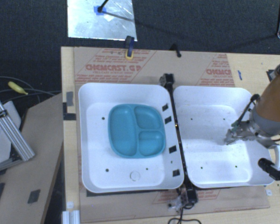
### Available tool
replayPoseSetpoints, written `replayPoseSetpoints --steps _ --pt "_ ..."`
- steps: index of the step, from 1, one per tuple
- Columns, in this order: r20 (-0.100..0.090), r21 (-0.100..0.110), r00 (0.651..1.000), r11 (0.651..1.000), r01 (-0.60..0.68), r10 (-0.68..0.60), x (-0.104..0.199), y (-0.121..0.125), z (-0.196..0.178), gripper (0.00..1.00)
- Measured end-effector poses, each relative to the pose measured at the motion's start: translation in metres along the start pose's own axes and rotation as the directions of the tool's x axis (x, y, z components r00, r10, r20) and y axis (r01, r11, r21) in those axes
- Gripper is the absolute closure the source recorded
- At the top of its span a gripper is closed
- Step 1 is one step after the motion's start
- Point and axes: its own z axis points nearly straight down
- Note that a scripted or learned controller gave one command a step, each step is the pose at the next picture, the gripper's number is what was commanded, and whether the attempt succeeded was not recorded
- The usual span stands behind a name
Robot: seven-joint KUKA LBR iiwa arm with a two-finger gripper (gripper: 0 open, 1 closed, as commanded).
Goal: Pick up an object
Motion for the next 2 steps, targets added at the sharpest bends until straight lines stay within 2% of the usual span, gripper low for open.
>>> replayPoseSetpoints --steps 1,2 --pt "-0.004 -0.004 1.000 1.000 0.008 -0.008 0.077 -0.022 -0.081 1.00" --pt "-0.005 -0.013 1.000 1.000 0.011 -0.011 0.153 -0.039 -0.211 1.00"
